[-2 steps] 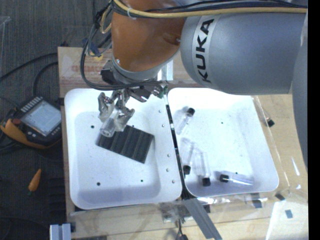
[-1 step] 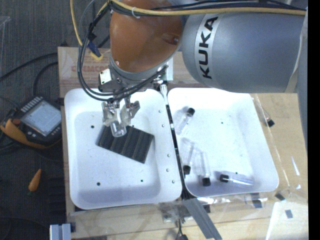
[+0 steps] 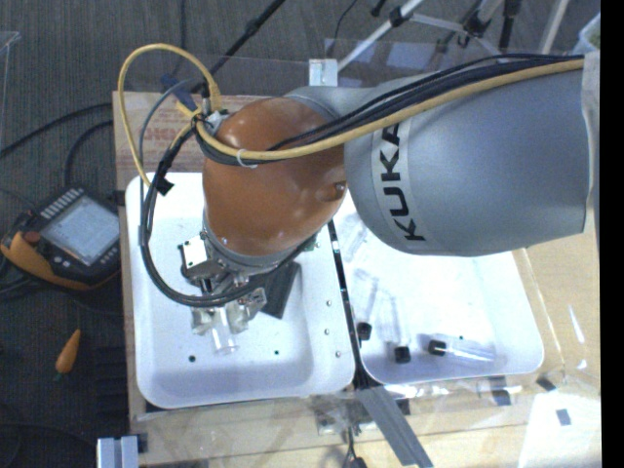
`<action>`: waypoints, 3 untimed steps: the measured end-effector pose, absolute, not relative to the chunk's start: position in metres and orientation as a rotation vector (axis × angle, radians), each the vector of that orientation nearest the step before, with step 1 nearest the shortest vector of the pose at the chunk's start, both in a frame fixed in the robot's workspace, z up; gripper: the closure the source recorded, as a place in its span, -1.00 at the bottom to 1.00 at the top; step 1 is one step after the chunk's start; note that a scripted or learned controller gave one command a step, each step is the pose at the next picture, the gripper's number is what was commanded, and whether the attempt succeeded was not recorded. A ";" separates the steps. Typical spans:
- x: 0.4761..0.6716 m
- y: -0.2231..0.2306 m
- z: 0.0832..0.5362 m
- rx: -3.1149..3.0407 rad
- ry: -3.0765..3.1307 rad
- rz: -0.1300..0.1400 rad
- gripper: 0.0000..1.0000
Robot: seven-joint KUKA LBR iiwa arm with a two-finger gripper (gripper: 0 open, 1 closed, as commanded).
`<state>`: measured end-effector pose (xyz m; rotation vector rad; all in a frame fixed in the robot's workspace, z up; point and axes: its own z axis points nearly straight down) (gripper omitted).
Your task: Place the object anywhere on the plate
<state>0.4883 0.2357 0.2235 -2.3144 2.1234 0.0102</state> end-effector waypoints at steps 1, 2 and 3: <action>0.560 0.219 0.287 -2.492 1.906 0.008 1.00; 0.486 0.233 0.276 -2.389 2.037 0.009 1.00; 0.537 0.220 0.311 -2.500 1.898 0.006 1.00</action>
